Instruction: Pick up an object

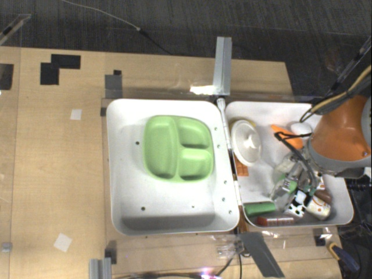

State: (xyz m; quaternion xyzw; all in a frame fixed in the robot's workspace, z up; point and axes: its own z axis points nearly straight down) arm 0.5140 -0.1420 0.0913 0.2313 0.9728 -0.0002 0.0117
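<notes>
Hovering over right bin [346, 213] clutter – end effector [293, 186], grip state unclear, green marker [259, 208] lying flat below.

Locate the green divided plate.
The green divided plate lies in the left bin, toward its far right part, near the wall shared with the right bin.

One fixed camera looks down from above the bench [52, 173] at a slant, taking in both white bins: the left bin [125, 214] sits near centre frame, the right bin [343, 214] runs toward the right edge. Dark floor fills the top. It stands well back, the whole bench width in frame.
</notes>
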